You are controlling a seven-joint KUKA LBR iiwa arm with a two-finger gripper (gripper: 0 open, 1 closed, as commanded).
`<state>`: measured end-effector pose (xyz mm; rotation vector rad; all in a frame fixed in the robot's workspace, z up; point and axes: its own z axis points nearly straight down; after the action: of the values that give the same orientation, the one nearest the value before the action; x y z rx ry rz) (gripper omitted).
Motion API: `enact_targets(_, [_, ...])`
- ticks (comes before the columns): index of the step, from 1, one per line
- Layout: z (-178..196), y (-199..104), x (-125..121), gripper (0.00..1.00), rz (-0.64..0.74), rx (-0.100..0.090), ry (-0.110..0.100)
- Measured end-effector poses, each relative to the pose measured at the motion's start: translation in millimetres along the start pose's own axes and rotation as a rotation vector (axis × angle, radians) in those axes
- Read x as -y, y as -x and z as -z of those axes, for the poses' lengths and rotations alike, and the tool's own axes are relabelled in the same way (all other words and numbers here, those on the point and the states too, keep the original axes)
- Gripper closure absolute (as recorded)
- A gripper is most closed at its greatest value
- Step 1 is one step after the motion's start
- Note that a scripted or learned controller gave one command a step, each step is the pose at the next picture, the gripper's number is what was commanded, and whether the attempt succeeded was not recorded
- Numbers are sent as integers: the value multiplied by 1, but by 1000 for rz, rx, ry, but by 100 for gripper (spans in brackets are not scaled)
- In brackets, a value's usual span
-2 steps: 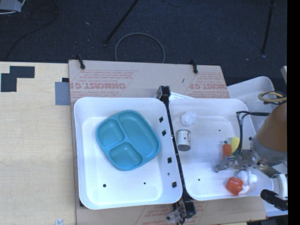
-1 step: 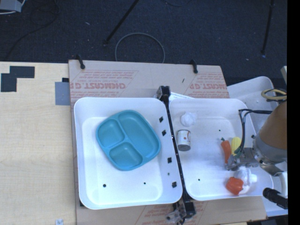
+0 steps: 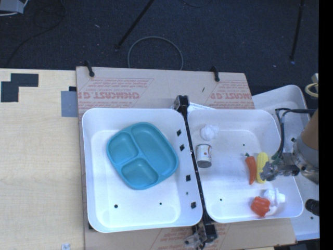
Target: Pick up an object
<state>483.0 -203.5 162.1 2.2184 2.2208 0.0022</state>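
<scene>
Right of frame: gripper [image 3: 269, 172] beside a banana [image 3: 261, 165] and carrot [image 3: 251, 169]; finger state cannot be told. Left bin [image 3: 99, 212] holds 1 blue plate [image 3: 141, 155].

Tool [image 3: 268, 172] low in the right white bin [image 3: 229, 212], right beside the yellow banana-shaped toy [image 3: 261, 160] and orange carrot-shaped toy [image 3: 251, 169]; blue divided plate [image 3: 141, 155] sits left.

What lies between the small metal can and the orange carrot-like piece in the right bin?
In the camera view, only bare white bin floor lies between the can and the orange piece; a few small dark specks mark it.
</scene>
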Motion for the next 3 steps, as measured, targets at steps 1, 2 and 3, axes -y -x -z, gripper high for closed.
enact_targets(1, [53, 1, -1, 100, 0, 0, 0])
enact_targets(2, [45, -56, -11, 100, 4, -4, -5])
enact_targets(3, [41, -100, -26, 100, 3, -3, -6])
